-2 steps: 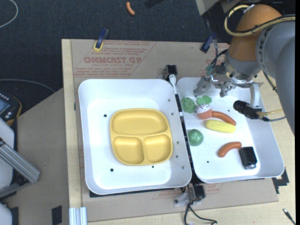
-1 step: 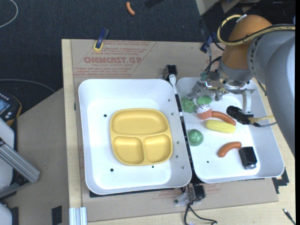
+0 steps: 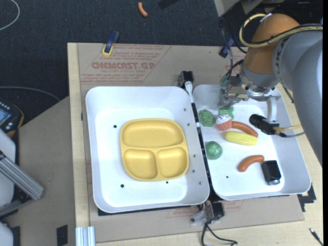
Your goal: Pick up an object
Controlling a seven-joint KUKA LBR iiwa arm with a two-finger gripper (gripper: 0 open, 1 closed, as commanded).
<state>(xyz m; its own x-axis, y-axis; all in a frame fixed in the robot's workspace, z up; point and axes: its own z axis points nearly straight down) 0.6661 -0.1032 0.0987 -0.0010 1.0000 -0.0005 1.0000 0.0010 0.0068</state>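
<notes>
In the right bin [image 3: 292,173], at 11 o'clock, the gripper [image 3: 226,106] hangs over the cupcake [image 3: 224,121]; its state I cannot tell.

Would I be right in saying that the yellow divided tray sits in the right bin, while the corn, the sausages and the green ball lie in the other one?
Not quite: the camera view shows the yellow divided tray in the left bin, not the right. The corn, the sausages and the green ball do lie in the other bin, the right bin.

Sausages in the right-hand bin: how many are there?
2. One sausage lies near the bin's front beside a black block; the other sausage lies just behind the corn. The arm may hide more.
</notes>
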